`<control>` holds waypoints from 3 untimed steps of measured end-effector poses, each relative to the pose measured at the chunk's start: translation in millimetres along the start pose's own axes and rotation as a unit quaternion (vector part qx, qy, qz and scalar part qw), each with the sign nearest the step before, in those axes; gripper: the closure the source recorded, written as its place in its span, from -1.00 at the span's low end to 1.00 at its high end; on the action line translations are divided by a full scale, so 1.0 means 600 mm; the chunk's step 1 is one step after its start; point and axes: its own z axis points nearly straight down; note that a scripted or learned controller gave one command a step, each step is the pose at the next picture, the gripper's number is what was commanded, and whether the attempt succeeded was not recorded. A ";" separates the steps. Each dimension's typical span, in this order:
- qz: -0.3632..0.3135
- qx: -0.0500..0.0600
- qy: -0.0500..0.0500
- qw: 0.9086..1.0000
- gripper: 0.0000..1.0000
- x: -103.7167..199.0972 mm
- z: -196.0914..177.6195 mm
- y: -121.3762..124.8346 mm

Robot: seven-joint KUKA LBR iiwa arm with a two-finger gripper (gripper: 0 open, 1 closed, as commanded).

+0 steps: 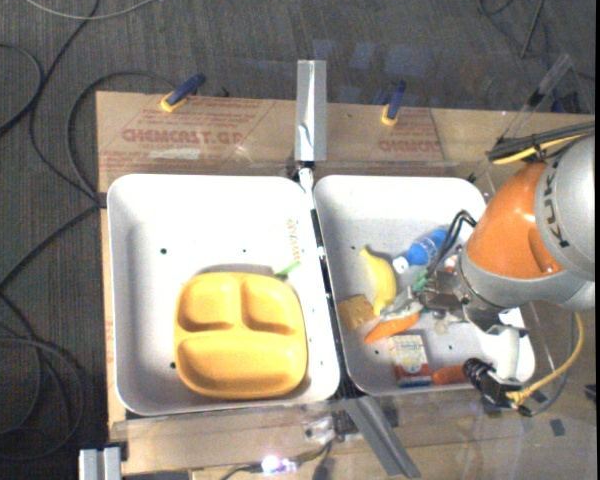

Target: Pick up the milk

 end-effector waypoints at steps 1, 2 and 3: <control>0.009 0.000 -0.001 1.000 -1.00 0.053 -0.019 0.092; 0.005 0.000 -0.001 1.000 -1.00 0.012 -0.003 0.001; 0.034 -0.001 -0.002 0.999 -1.00 -0.050 -0.113 0.025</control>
